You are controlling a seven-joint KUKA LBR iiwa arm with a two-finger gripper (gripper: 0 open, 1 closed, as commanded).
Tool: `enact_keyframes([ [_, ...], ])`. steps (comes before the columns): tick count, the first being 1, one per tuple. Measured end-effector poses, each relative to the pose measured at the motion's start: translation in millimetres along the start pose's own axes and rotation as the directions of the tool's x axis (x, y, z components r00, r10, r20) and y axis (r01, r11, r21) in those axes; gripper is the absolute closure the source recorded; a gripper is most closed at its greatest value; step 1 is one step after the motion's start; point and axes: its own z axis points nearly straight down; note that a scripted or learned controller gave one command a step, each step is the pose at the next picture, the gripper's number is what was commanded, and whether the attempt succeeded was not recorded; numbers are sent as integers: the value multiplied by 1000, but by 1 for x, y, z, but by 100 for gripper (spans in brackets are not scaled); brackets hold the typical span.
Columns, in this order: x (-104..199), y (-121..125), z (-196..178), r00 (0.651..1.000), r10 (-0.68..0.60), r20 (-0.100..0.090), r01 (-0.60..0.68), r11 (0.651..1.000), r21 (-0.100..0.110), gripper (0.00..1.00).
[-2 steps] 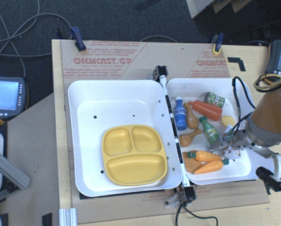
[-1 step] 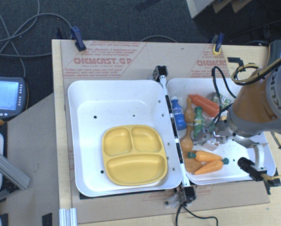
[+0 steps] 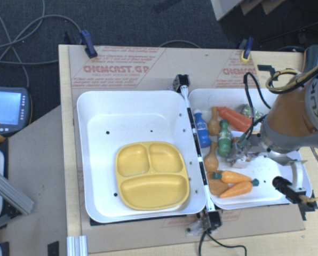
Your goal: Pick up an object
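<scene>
Arm [image 3: 289, 119] comes in from the right, grey with the orange band sitting over the right bin [image 3: 292, 196]. Claw [image 3: 243, 152] is low in the middle of that bin, among the toys; can't tell whether it's apart or together, and nothing visibly sits in it. Right bin contents: blue bottle [image 3: 202, 130] lying along the left wall by the divider, green bottle [image 3: 224, 141] upright-ish just left of the claw, a tan gourd-shaped piece [image 3: 214, 122] between the two bottles, red-orange pepper [image 3: 236, 119] toward the back, partly under the arm. Two carrots at the front: one [image 3: 235, 176] lying roughly level, the other [image 3: 238, 189] just below it, angled, the two touching or nearly so. Another tan piece [image 3: 211, 161] lies along the left wall, next to the carrots. Small greenish item behind the pepper is too obscured to identify. Left bin [image 3: 95, 143] holds a yellow three-compartment tray [image 3: 151, 175], toward the front. Both bins sit on the cardboard-covered tabletop [image 3: 121, 65], blue clamps [image 3: 87, 42] at the back corners. Black cable [image 3: 252, 95] loops off the arm above the right bin.
</scene>
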Motion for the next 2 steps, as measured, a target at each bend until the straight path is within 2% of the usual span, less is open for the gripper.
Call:
enact_keyframes([
  [1, 75, 79, -95, 1000, -11, -3, 11, 1000, -8, 100],
  [2, 141, 26, -134, 1000, -7, -6, 7, 1000, 9, 100],
])
